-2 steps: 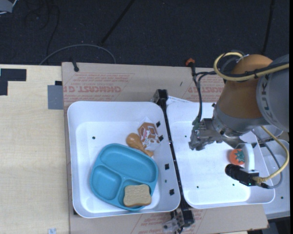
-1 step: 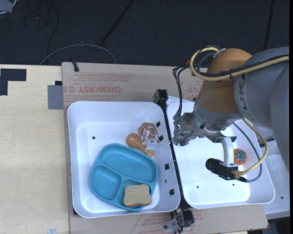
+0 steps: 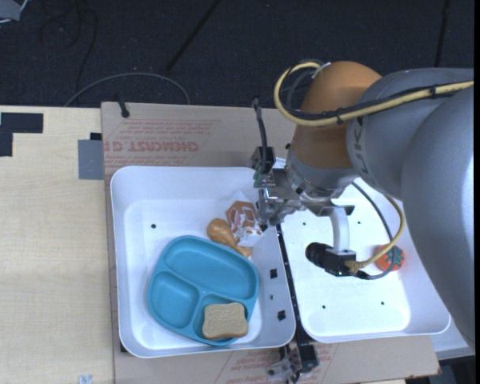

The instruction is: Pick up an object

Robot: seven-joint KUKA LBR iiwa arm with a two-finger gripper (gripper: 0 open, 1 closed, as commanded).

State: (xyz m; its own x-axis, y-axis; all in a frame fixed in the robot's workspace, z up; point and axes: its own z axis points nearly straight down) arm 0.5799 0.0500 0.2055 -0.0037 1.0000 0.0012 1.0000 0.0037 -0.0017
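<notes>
My gripper (image 3: 265,207) hangs low over the right edge of the left bin (image 3: 129,254), right beside a brown and white toy food piece (image 3: 242,217). The view does not show whether it touches that piece. A tan drumstick-shaped toy (image 3: 221,231) lies just left of it. In front of them, a blue divided plate (image 3: 190,282) fills the bin's middle, and a slice of bread (image 3: 225,320) sits in its near right compartment.
In the right bin (image 3: 360,314), a small orange and teal object (image 3: 393,258) lies near the right wall, partly behind the arm. The wall between the two bins runs directly under the gripper. A cardboard sheet lies under both bins.
</notes>
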